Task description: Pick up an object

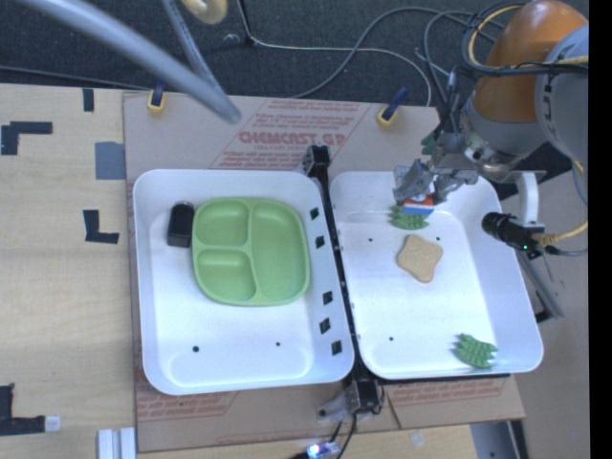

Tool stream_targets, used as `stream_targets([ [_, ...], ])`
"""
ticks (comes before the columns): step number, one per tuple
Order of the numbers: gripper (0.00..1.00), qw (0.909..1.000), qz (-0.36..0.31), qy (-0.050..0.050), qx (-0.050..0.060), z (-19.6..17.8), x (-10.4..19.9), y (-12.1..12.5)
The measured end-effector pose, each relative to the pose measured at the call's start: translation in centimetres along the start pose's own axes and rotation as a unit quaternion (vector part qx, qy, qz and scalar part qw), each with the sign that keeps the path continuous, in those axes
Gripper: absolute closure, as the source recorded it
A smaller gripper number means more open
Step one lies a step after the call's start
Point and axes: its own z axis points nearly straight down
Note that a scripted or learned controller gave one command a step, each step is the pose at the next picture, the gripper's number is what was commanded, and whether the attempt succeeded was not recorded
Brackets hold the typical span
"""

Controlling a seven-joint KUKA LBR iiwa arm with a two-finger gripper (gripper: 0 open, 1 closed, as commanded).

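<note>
The arm reached in from three o'clock, and its claw (419, 191) hung low over the right bin (497, 295), toward that bin's twelve o'clock edge. Right under it lay a small green toy with a red and blue patch (412, 214); whether the claw was clenched on it or released could not be told from this slant. A tan cracker-shaped piece (420, 257) lay just at six o'clock of the toy, and another green toy (474, 350) sat well apart near the bin's five o'clock corner. The left bin (163, 342) carried a green divided plate (251, 251) with a black block (180, 224) at its nine o'clock side. To do this well, the claw probably needed to straddle the toy squarely, close firmly, and lift straight up, clear of the cracker.
</note>
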Motion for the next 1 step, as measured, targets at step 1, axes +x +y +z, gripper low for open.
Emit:
stream_targets([
  [1,1.0,1.0,-0.002,0.001,0.003,0.46,5.62,-2.92],
])
